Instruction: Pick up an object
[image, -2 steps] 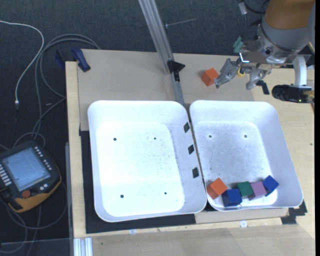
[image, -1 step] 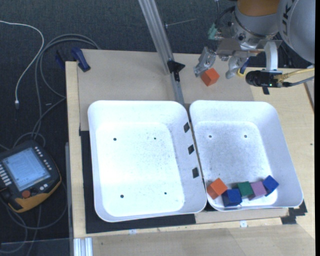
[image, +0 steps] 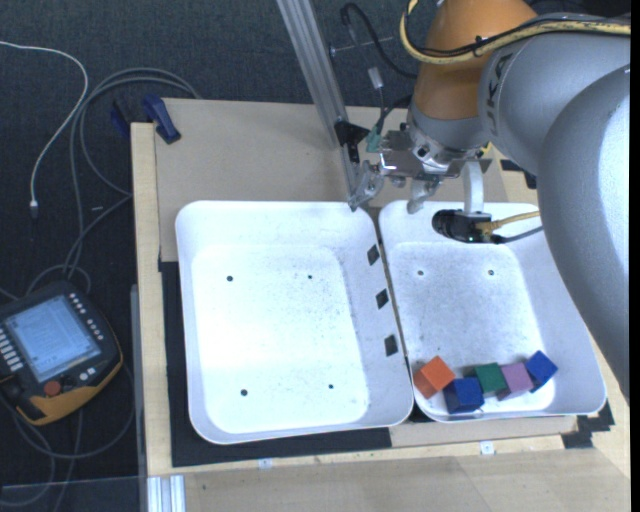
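arm: grey with an orange band, reaching in from 3 o'clock and ending over the far rim of the right bin.
gripper: near 12 o'clock of the right bin, above the bin's far edge; i cannot tell from this slant whether it is apart or together, and nothing is seen held in it.
right bin: shallow and white, with 5 small blocks bunched along its near wall, at about 6 o'clock of the bin.
blocks: orange block at the 9 o'clock end of the row, then dark blue block, green block, pink block, and blue block at the 3 o'clock end.
spacing: the 5 touch or nearly touch one another, well apart from the gripper.
left bin: white, at 9 o'clock of the right bin.
pendant: off the bench, at 9 o'clock of the view.
handling, as a judgement: the blocks look small, light and stiff, with flat faces that should not be fragile; smooth sides may slip under a shallow pinch.
where to take hold: the orange block or the blue block looks easiest, each having 1 free side at an end of the row; close on 2 opposite flat faces, coming straight down.
risk: the near wall and neighbouring blocks leave little room for a finger.
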